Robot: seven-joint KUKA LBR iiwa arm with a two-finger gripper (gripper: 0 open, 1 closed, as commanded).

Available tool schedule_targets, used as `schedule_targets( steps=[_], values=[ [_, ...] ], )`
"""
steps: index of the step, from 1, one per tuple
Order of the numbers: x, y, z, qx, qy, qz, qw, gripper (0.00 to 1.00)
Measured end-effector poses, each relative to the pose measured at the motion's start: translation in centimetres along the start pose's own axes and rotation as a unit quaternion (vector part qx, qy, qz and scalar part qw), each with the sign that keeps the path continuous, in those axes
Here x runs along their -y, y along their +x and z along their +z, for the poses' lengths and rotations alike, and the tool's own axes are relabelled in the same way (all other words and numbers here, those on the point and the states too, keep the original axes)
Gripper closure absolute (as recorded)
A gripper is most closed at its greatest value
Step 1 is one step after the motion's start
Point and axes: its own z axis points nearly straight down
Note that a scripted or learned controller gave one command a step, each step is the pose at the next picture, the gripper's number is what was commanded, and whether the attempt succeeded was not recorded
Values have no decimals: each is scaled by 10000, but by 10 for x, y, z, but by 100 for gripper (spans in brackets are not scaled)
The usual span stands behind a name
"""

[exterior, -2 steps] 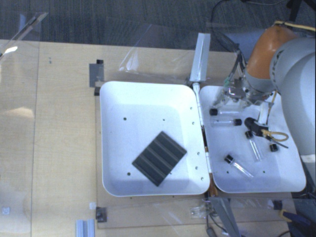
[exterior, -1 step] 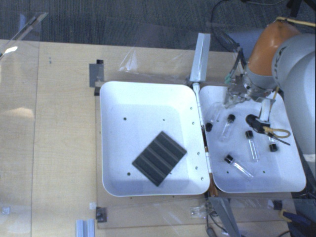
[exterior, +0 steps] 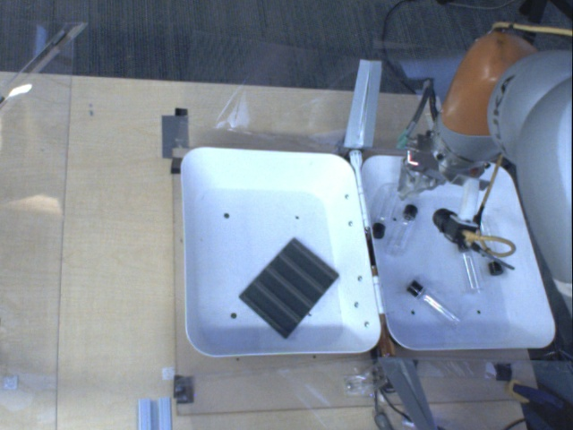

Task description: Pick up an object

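Gripper (exterior: 417, 184) over the right bin's (exterior: 528, 330) back-left corner; I can't tell if it's open or closed. Dark ribbed pad (exterior: 289, 287) lies in left bin (exterior: 206, 240), clear capped tubes (exterior: 430, 301) in the right.

A pale wood counter (exterior: 107, 240) takes up most of the view. Beyond its far edge lies a dark grey carpeted floor (exterior: 224, 16). A clear sheet (exterior: 36, 150) covers the counter's left part, its edge running front to back, and soft glare patches sit on it. An aluminium bar (exterior: 365, 106) stands near the counter's far edge. Small black brackets are fixed to the wood, one far (exterior: 177, 131) and one near (exterior: 183, 387). A dark cable (exterior: 394, 16) loops over the carpet at upper right.
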Motion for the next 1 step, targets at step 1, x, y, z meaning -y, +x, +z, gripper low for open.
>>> schedule_targets(
  steps=[1],
  values=[
    [-14, 14, -49, 6, -2, 1162, 9932, 100]
  ],
)
